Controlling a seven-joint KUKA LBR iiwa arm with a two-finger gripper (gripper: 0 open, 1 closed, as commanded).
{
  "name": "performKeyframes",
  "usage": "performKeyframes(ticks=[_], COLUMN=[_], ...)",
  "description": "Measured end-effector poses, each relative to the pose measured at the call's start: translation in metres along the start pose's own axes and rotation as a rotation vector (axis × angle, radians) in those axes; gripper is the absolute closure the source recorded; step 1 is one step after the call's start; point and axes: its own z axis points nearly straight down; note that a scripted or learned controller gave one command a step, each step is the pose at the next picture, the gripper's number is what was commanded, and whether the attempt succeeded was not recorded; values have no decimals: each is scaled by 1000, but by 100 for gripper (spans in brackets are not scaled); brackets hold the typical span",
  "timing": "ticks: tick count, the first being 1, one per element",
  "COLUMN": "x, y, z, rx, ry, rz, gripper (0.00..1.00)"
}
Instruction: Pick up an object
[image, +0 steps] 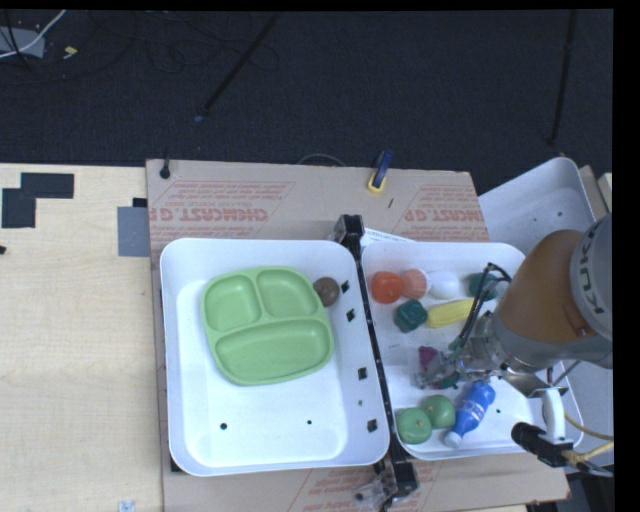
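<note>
The right bin holds several small objects: an orange-red ball, a pink piece, a dark green lump, a yellow piece, a purple bit, two green apples and a blue-and-white bottle. My gripper is low in this bin, between the purple bit and the blue bottle. Its fingers are tangled with clutter, and nothing is visibly held between them. The arm's orange band comes in from the right.
The left bin holds a green divided plate with a small brown ball at the plate's right edge. A black divider runs between the bins. Cardboard lies beneath them, with a yellow-blue clamp at the back.
</note>
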Motion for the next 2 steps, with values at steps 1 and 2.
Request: performKeyframes(ticks=[1,2], x=[-2,-5], y=[0,4], z=[-11,-73], rx=[-1,-7], ry=[0,-2], rz=[7,0], gripper=[100,100])
